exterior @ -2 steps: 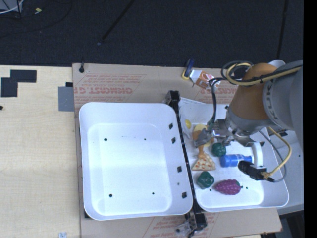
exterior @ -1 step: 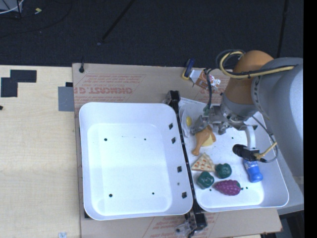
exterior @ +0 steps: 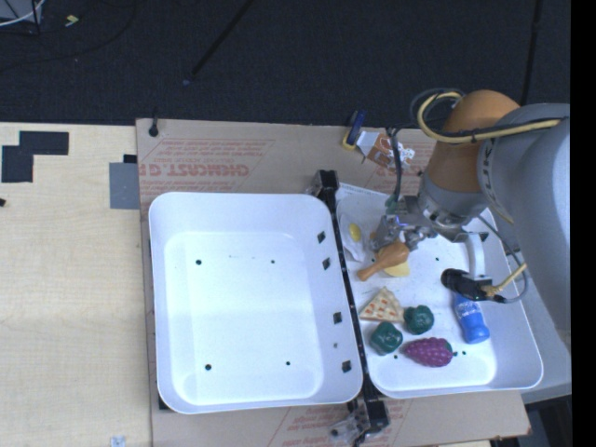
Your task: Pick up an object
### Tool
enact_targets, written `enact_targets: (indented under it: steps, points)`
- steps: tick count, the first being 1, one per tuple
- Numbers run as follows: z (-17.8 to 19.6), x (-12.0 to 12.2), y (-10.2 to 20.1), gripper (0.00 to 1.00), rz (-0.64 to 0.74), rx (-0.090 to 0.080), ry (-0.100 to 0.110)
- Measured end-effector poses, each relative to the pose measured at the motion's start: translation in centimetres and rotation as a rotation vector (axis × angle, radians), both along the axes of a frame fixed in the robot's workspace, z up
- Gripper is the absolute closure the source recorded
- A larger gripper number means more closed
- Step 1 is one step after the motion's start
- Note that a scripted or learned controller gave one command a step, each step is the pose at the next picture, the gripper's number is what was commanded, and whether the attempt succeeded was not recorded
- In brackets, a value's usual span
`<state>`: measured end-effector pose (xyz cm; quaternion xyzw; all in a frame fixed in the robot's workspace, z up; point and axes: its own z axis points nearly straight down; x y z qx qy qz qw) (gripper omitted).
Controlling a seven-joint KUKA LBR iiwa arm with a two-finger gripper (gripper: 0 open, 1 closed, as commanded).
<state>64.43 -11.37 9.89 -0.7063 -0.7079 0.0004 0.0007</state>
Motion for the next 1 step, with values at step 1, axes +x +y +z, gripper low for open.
enact_targets:
  steps: [1]
  points:
    - [9.52,0.17,9.54,1.0,0.008,0.004,-0.009]
